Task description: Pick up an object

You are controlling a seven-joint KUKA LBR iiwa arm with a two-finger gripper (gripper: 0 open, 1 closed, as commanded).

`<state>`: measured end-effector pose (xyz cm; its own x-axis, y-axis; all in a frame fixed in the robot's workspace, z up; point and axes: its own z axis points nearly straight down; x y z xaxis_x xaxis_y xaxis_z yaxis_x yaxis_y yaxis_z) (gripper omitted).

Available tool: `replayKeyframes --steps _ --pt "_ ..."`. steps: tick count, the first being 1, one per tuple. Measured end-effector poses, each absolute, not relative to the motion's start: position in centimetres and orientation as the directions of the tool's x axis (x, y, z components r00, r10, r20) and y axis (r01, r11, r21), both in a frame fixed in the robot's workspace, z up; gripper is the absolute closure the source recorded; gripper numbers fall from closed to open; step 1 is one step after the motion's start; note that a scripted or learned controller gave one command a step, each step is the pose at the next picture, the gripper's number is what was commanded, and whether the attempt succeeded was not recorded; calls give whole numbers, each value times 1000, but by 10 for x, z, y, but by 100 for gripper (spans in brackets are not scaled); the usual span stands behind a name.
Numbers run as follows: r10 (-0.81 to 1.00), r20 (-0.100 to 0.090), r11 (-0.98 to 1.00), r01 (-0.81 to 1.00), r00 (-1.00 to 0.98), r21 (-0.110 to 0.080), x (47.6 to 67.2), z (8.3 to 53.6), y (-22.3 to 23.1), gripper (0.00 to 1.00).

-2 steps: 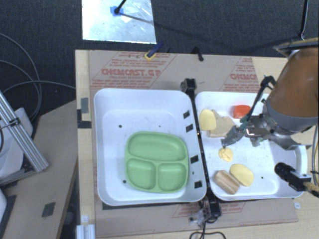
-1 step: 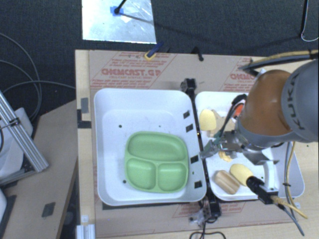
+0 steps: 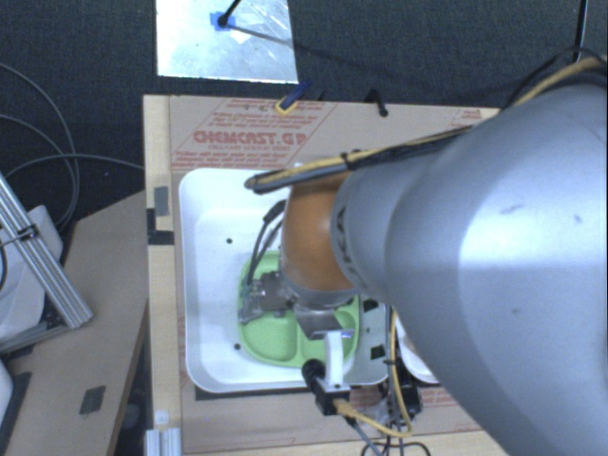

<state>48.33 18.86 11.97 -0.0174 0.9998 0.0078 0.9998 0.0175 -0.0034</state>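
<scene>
arm [image 3: 456,255] over left bin [image 3: 204,255]; green object [image 3: 271,335] beneath (finger state unclear)

One white bin [image 3: 204,255] is seen in full, and a sliver of a second [image 3: 418,364] past the arm. One green object [image 3: 275,335] is counted inside the first. One arm [image 3: 456,255] is seen.
</scene>
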Motion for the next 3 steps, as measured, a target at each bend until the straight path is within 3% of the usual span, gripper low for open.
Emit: replayKeyframes --steps 1,2,3 --pt "1000 6 8 1000 -8 7 563 88 202 0" --pt "1000 9 10 1000 -10 6 561 99 203 100" --pt "1000 6 2 1000 -2 10 513 102 171 100"
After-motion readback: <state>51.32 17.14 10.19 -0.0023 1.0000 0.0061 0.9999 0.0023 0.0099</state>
